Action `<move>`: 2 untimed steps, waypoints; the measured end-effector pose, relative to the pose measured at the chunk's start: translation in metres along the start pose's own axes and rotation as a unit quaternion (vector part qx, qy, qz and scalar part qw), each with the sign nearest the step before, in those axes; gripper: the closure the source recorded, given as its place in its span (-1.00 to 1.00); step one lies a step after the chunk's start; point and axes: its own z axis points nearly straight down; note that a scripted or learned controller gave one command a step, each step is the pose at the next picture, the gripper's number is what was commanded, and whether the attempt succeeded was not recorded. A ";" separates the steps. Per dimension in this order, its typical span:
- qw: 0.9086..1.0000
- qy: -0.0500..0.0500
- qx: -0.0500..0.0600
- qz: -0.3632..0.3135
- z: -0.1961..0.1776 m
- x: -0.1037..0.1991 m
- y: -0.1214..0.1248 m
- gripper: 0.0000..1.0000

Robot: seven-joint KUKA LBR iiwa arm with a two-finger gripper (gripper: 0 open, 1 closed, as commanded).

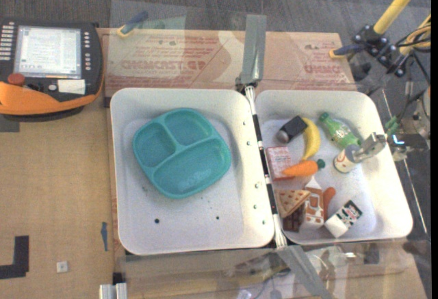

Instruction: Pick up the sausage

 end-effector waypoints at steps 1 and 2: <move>1.000 0.000 0.000 0.001 0.058 -0.002 0.032 -1.00; 1.000 0.003 -0.002 0.024 0.129 0.001 -0.034 -1.00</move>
